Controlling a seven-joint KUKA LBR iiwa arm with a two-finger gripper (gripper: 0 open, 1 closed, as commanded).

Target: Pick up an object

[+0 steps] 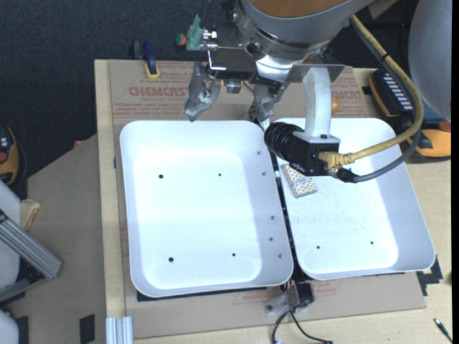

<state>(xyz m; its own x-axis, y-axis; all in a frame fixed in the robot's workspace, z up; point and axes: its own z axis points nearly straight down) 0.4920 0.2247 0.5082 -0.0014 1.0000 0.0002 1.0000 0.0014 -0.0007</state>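
We see a small patterned packet [302, 184] lying flat in the right bin [358, 221], in the bin's upper left part, just beside the wall next to the left bin [193, 206]. Its long axis runs from upper left to lower right, and its upper end is hidden. The gripper [229, 104] hangs at the frame's upper centre, over the left bin's far rim, well apart from the packet, with its fingers spread around nothing.

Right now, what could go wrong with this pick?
The gripper is open above the far rim of the left bin; going down here could hit that rim. The small packet lies in the right bin, aside from the gripper, so closing now likely grabs nothing. It lies flat beside that bin's wall, leaving little finger room.
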